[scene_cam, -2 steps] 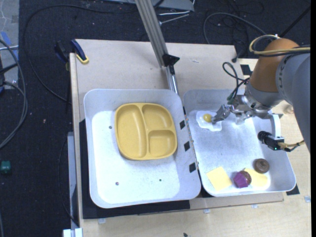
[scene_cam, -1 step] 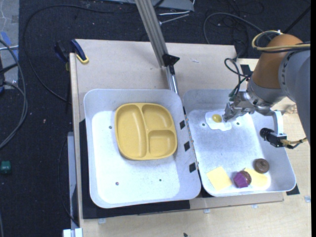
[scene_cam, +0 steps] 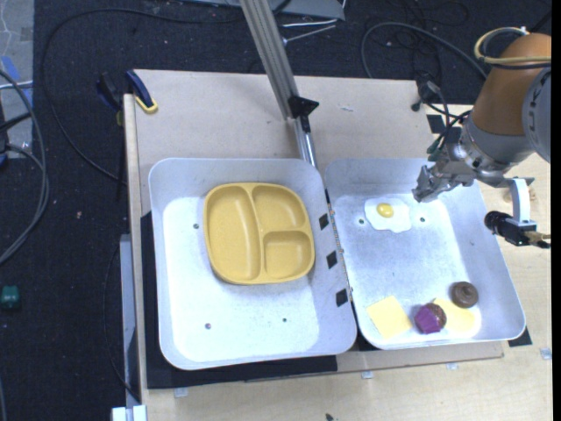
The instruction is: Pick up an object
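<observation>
A white fried egg [scene_cam: 387,215] with a yellow yolk is seen in the right bin [scene_cam: 491,261] on the wooden counter [scene_cam: 219,117], just left of the gripper [scene_cam: 424,191], whose opening cannot be told.

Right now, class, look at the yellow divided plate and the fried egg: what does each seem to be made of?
The yellow divided plate looks like moulded plastic: one even colour, rounded compartment walls and a soft sheen. The fried egg looks like a toy, probably plastic or rubber: flat white, neat bright yolk. Which of the two can't be told.
</observation>
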